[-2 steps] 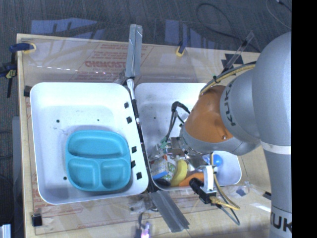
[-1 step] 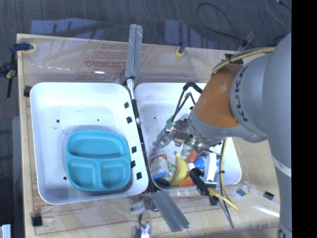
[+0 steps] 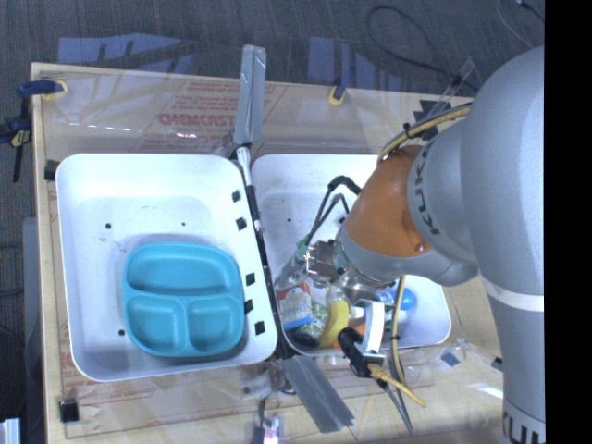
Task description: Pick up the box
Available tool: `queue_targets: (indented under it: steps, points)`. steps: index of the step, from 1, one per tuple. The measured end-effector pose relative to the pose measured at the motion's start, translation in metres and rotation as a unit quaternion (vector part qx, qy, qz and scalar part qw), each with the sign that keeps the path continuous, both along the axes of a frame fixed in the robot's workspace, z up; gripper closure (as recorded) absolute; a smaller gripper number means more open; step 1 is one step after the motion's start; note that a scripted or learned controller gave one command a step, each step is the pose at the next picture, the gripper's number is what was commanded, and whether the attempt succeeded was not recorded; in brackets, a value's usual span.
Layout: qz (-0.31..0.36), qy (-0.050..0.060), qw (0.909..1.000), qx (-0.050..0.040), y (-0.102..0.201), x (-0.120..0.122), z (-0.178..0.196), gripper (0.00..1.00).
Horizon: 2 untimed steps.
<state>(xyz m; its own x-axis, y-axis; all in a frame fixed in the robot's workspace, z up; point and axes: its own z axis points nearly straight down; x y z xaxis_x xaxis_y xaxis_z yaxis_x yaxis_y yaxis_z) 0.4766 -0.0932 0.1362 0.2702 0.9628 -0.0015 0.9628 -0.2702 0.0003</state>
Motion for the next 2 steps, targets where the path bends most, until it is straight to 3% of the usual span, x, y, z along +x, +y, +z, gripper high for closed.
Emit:
queue_targets:
  steps: [1,2]
  points:
    - [-0.067,0.002,0.9978,0.0008,-0.034,0.000,0.045,0.00]
    - [-0.019,0.002,0.9998,-0.0016,-0.005,-0.001,-0.018,0.00]
